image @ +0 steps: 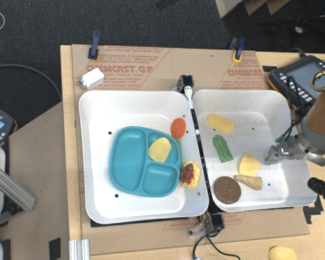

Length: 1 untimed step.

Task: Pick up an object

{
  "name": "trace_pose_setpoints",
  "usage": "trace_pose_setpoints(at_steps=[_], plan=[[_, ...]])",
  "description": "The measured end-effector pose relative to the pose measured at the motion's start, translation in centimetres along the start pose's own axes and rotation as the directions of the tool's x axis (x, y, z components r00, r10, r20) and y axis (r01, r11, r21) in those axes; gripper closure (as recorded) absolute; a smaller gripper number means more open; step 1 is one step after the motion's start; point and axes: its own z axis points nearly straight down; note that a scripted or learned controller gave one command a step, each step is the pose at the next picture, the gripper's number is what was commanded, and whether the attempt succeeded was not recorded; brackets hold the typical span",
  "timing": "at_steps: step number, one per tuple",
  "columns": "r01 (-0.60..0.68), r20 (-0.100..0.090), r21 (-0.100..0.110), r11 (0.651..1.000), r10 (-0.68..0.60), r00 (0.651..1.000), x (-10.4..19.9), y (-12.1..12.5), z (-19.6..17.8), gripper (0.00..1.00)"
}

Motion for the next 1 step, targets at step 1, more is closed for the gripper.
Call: trace_pose_setpoints(at_steps=[1], plan=[[0.009, 0.005, -0.020, 1.000, -0.009, 1.000, 5.49, -4.04, -13.74, 1.00]])
